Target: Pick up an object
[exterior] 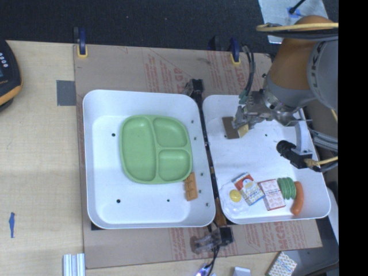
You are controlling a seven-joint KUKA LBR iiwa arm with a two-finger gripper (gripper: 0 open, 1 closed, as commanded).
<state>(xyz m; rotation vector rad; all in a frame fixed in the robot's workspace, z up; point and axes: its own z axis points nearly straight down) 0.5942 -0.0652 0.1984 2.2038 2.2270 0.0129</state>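
Now my hand [241,125] sits low in the right bin [261,209], touching a brown block [231,130]; grip unclear.

We see two shallow white plastic bins side by side on a brown cardboard sheet [144,62] laid over the pale wooden desk [34,171]. The left bin [95,154] holds a green three-compartment plate [155,148]. Blue and yellow clamps [81,42] pin the sheet's far edge. A grey square of tape [65,92] sits just left of the sheet, and a black-and-yellow device [7,71] lies at the desk's left edge.
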